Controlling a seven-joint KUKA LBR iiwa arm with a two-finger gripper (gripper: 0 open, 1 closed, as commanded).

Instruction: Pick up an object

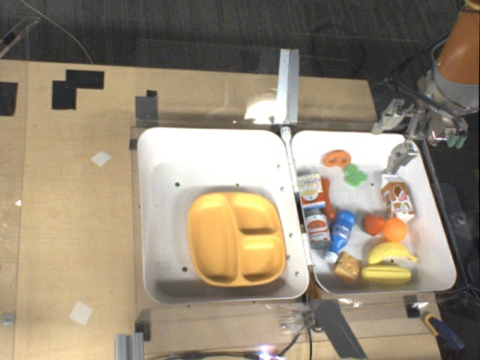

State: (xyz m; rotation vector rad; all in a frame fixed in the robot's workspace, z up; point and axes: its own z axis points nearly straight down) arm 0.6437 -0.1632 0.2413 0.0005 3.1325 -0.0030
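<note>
The right bin [442, 223] holds several small items. Among them are an orange disc [337, 157], a green toy [355, 175], a red bottle [313, 191], a brown and white carton [397, 199], a blue bottle [342, 231], an orange [395, 230] and a banana [390, 255]. My gripper [394, 137] hangs over the bin's far right corner, just above the carton. Its fingers stand apart, open, with nothing between them.
The left bin [165, 171] carries a yellow divided plate [236, 237]. A metal divider post [288, 81] rises between the bins at the back. A can [317, 226], a red ball [373, 223] and a brown cube [346, 266] crowd the right bin's front half.
</note>
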